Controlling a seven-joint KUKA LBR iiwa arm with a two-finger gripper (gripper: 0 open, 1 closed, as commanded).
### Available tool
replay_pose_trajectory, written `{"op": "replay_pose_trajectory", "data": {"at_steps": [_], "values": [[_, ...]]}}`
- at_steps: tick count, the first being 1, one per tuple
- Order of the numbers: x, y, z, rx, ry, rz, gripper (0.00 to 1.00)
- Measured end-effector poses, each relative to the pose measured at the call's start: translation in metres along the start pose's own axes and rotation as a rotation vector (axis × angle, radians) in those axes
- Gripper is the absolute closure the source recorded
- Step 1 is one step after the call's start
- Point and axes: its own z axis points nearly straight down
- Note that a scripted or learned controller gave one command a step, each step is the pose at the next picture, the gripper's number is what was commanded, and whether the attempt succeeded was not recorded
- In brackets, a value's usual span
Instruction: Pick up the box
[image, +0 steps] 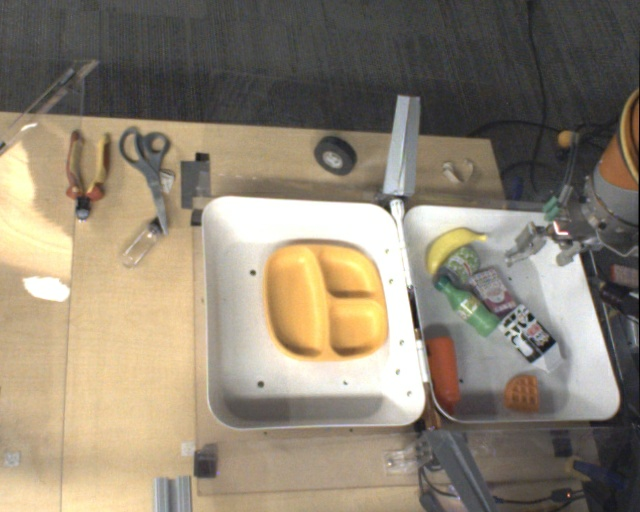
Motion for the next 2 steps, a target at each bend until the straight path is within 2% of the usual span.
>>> {"op": "replay_pose_trajectory", "data": {"at_steps": [1,2], "values": [[0.022,-0.003,0.104,-0.006,-0.002,0.025,0.00],[0.022,-0.001,0.092,-0.013,-0.005,0.021,1.00]]}}
